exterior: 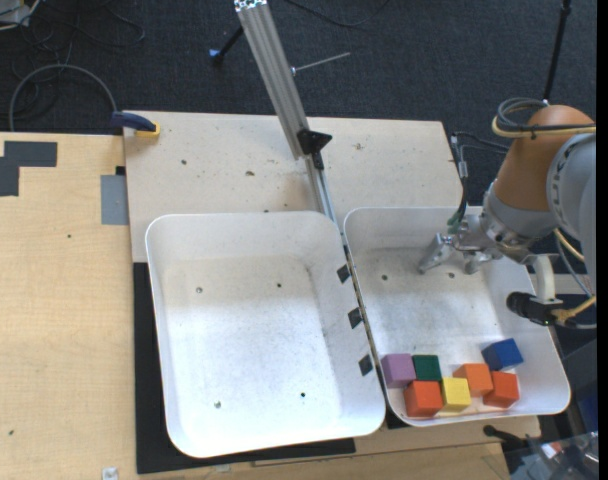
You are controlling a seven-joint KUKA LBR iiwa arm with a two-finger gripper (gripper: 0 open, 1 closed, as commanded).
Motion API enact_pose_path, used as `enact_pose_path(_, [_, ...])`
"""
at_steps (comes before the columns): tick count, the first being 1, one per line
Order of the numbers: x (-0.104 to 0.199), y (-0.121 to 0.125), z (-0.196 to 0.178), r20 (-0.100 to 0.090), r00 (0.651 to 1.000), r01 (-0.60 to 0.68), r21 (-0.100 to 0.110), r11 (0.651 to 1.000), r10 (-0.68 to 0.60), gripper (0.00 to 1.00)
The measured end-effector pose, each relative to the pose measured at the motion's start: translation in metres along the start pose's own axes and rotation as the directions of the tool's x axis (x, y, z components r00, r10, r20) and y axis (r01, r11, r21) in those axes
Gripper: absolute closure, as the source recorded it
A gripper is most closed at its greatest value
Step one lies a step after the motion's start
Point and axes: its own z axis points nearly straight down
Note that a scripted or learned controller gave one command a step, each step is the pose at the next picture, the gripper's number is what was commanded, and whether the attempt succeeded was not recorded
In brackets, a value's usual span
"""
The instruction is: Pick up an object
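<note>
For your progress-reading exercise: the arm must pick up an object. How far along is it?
Nothing looks picked yet: the blocks, among them the blue block and purple block, lie at the right bin's near end. The gripper hangs over that bin's far part, apart from them. Left: reach, grasp, lift.

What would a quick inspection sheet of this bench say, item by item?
Surface: pale speckled bench board bearing two shallow white bins, left bin and right bin.
Job's things: small coloured blocks bunched at the right bin's near edge: purple, green, yellow, blue, three orange.
Clutter: blue-and-yellow clamp at the board's far left corner.
Gripper: gripper low over the right bin's far half, apart from the blocks.
Cables: black cables on the dark floor.
Surroundings: slanted aluminium bar.
</note>
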Motion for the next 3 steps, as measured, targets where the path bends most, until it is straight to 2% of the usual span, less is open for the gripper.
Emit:
enact_pose_path(1, [-0.004,-0.022,0.0,-0.001,1.0,-0.001,0.002,1.0,0.001,0.0])
enact_pose_path(2, [-0.004,-0.021,0.0,-0.001,1.0,-0.003,0.0,1.0,0.003,0.0])
enact_pose_path(3, [-0.002,-0.041,-0.001,0.0,1.0,-0.001,0.0,1.0,0.001,0.0])
